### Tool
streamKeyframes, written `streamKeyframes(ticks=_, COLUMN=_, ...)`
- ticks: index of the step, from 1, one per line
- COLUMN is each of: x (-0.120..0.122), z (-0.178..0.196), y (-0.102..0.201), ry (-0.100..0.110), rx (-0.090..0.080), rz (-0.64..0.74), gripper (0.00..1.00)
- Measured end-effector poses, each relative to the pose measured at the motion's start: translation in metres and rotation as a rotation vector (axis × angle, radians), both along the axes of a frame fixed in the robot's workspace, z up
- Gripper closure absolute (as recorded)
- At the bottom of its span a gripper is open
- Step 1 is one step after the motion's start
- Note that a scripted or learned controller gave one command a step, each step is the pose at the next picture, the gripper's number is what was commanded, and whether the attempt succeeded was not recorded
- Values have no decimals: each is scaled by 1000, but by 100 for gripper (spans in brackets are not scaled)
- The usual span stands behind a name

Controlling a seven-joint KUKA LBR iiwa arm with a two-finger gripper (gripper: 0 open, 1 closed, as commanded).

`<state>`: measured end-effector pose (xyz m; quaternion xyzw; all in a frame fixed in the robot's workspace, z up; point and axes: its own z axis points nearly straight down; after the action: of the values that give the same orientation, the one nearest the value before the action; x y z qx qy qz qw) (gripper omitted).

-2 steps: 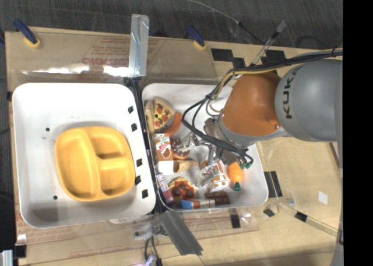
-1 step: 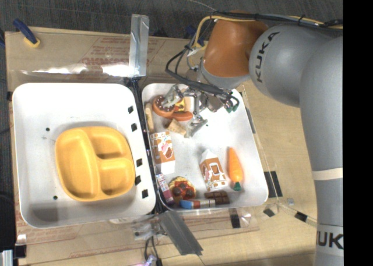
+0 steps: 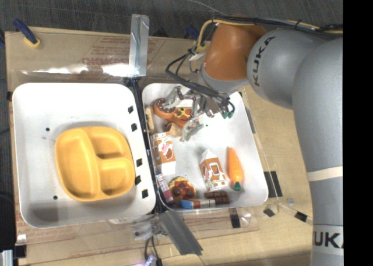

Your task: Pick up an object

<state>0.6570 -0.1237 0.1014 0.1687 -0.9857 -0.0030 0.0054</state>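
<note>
Hovering at right bin (image 3: 252, 142) far edge; gripper (image 3: 195, 116) jaws spread, pinching nothing, brown toy (image 3: 170, 112) lying just left, long axis crosswise.

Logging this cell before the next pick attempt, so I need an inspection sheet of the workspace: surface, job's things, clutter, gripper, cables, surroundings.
Surface: cardboard-covered bench bearing a left bin and a right bin, side by side.
Job's things: in the right bin, a carrot, a small carton, a packet, a brown toy and small items along the near wall.
Clutter: yellow divided tray in the left bin.
Gripper: gripper low over the right bin's far end; finger state unclear.
Cables: black cables looped at the wrist.
Surroundings: grey tape strip; dark floor.
</note>
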Motion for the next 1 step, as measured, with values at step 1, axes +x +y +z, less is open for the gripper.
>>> streamKeyframes(ticks=1, x=-75, z=1, y=-47, ry=-34, rx=-10, rz=275, gripper=0)
